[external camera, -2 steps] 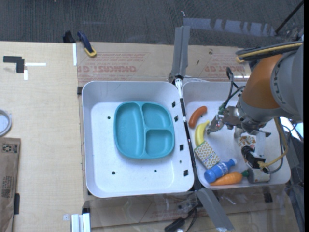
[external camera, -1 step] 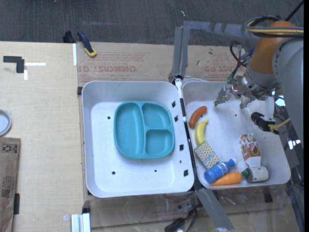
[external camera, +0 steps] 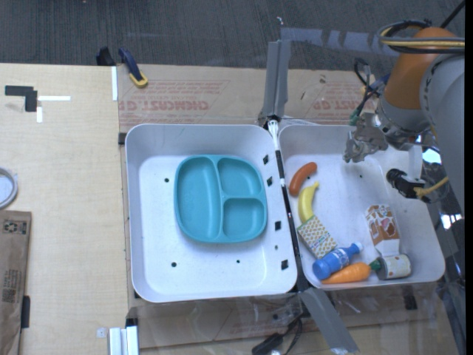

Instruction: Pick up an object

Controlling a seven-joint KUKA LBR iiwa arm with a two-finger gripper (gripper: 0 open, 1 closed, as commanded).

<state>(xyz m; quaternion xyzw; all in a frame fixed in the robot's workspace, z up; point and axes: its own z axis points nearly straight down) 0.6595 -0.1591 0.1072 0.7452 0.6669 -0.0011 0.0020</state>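
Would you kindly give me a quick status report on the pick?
Gripper over right bin, far end, nothing between fingers. Hot dog and banana nearest. Path unobstructed.

Glossy white plastic bins (external camera: pixel 140 220); smooth matt teal plastic tray (external camera: pixel 220 198); pale wood-grain bench (external camera: pixel 59 161).

1. Left bin (external camera: pixel 140 220): one teal divided plate (external camera: pixel 220 198)
2. Right bin (external camera: pixel 429 235): hot dog (external camera: pixel 302 177), banana (external camera: pixel 307 201), blue bottle (external camera: pixel 335 260), carrot (external camera: pixel 346 274)
3. Gripper (external camera: pixel 357 152) hangs above the right bin's far side, clear of all items
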